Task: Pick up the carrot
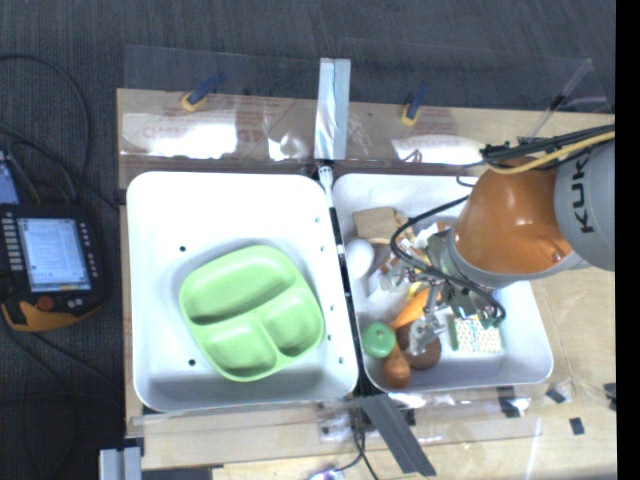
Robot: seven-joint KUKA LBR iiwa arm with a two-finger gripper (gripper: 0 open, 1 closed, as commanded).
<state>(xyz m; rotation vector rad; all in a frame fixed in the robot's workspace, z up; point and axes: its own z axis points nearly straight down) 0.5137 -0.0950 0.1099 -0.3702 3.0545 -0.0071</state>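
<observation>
On my feed, the green divided plate [252, 310] lies in the left bin [160, 208], out of the way at centre-left. Right of centre, in the cluttered right bin [520, 368], the carrot [411, 308] is a short orange wedge lying tilted beside a green ball [378, 341]. The gripper [432, 318] hangs directly above it, presumably lining up a grasp; whether its jaws are open I cannot tell.
</observation>
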